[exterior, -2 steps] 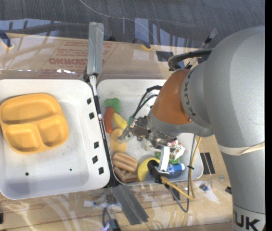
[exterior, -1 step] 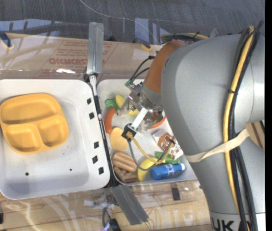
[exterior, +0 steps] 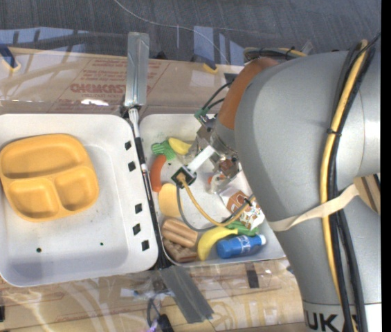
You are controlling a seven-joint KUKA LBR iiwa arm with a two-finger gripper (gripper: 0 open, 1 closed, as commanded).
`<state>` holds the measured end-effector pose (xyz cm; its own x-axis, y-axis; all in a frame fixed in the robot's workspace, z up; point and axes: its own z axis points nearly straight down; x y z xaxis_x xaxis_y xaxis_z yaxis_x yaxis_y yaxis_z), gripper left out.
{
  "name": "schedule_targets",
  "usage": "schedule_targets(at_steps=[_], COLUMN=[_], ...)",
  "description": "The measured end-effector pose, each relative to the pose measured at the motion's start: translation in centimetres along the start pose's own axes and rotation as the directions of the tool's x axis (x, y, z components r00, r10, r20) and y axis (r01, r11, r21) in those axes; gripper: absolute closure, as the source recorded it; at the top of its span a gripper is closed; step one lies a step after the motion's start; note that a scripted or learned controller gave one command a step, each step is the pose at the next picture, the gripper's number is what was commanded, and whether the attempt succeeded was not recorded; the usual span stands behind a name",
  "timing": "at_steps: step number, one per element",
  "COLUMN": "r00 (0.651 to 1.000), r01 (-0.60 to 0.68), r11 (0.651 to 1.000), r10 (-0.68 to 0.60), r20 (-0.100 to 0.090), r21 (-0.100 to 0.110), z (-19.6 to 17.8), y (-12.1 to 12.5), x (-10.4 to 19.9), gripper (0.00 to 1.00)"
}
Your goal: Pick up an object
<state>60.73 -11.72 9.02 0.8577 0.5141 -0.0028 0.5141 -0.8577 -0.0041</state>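
Note:
The right bin (exterior: 155,126) holds several toy foods. An orange carrot (exterior: 157,172) lies along its left wall, and a small yellow and green piece (exterior: 172,146) sits above it. A pale yellow block (exterior: 169,200) lies mid-left. Brown bread rolls (exterior: 180,233), a banana (exterior: 215,240) and a blue bottle (exterior: 241,247) rest near the front edge. A brown and white packet (exterior: 243,209) lies beside the arm. My gripper (exterior: 214,164) hangs low over the middle of this bin, under the grey arm, and its tip is hidden among cables and the wrist.
The left bin (exterior: 112,254) holds a yellow divided plate (exterior: 46,176) at its upper left. A metal divider (exterior: 137,68) runs between the bins. The big grey arm (exterior: 313,158) covers the right half of the right bin. Cardboard lies behind the bins.

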Motion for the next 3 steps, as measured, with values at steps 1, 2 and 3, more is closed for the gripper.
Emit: schedule_targets(at_steps=[1,2,3], r00=[0.986,0.946,0.946], r01=[-0.166,-0.324,-0.324], r11=[0.986,0.946,0.946], r10=[0.166,0.324,0.324], r20=[0.001,0.005,0.0], r21=[0.002,0.005,0.002], z=[0.0,0.1,0.0], y=[0.4,2.6,2.7], x=[2.4,-1.5,-1.0], gripper=[0.0,0.0,0.0])
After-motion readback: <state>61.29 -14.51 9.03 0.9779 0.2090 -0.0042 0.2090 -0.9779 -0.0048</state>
